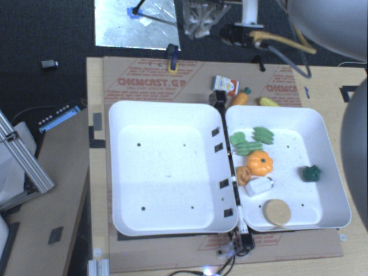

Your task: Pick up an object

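From the camera above the bench, you see two white bins side by side on a brown board. The right bin (322, 131) holds all the loose things. Near its middle sits a small orange pumpkin (260, 163), round and ribbed, with a short stem on top. Just above it lie green pea pods (251, 141), a cluster of flat, bumpy pieces spread toward the bin's back wall. Touching the pumpkin's lower left is a smaller orange piece (243, 175), and just below that a white block (259, 186). Nearer the front wall lies a flat tan disc (278, 212), round like a biscuit. Well apart from these, by the right wall, sits a dark green lump (311, 173) like a broccoli floret.

The pumpkin, the orange piece and the white block crowd each other close to the black hinge (230, 165) that joins the bins, so you have little room on that side. The disc and the green lump each stand free.

The left bin (121, 154) lies beside it. Behind the bins, on the board, rest a carrot (240, 98), a yellow piece (268, 102) and a small red-and-white carton (224, 85).

The gripper (198, 19) hangs at the top of the view, well behind the bins, above the dark floor. It grips nothing, and you cannot tell how it is set.
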Controlling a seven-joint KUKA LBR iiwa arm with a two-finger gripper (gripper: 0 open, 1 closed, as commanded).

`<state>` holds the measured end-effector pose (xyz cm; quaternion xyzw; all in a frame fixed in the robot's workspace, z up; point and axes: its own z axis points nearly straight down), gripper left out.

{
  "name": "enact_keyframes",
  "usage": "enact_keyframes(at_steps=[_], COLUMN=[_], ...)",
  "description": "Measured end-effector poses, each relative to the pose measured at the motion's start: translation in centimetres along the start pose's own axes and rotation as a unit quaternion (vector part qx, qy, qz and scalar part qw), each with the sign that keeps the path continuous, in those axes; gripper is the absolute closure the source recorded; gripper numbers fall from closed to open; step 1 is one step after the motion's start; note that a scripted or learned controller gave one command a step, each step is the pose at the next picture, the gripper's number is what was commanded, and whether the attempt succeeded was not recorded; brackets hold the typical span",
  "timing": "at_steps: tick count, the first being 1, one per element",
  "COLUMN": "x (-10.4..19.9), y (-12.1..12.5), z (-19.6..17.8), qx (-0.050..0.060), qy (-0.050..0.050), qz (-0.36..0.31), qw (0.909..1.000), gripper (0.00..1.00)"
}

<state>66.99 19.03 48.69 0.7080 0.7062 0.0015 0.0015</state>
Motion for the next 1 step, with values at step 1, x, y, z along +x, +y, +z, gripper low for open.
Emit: enact_keyframes(at_steps=[1], x=[4.05], y=[-9.25], z=[-5.35], qx=[-0.002], qy=[0.003], qz=[-0.007], qw=[1.0000], gripper=[1.00])
